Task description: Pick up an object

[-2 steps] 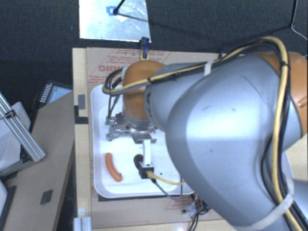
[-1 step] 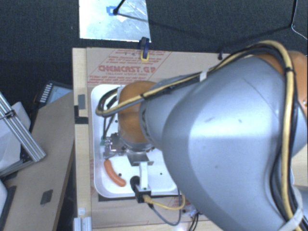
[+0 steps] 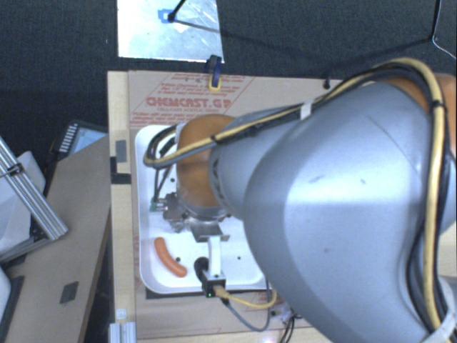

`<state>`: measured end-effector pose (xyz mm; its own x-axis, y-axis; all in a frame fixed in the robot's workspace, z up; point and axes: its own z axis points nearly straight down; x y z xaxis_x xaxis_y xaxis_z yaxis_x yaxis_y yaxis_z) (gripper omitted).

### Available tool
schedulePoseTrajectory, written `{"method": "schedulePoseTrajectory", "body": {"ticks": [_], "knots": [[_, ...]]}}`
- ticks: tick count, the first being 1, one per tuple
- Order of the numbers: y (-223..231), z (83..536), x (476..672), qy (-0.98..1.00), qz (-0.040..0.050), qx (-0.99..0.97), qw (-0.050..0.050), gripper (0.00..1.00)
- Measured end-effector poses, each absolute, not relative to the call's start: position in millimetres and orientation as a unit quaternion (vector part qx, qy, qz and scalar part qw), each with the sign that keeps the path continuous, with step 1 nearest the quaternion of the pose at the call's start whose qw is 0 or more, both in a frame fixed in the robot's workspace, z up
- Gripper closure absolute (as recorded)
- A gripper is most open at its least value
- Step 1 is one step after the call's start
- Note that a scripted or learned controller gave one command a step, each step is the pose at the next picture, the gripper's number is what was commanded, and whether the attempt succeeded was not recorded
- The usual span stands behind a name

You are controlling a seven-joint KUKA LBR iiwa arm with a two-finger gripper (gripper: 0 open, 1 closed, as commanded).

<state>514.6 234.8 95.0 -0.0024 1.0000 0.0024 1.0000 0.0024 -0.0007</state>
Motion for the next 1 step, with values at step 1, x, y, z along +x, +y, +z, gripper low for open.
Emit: {"method": "schedulePoseTrajectory", "body": {"ticks": [1], "knots": [[204.8, 157.3, 526.6, -0.707, -0.0014, -0.708, -0.001, 1.00]]}}
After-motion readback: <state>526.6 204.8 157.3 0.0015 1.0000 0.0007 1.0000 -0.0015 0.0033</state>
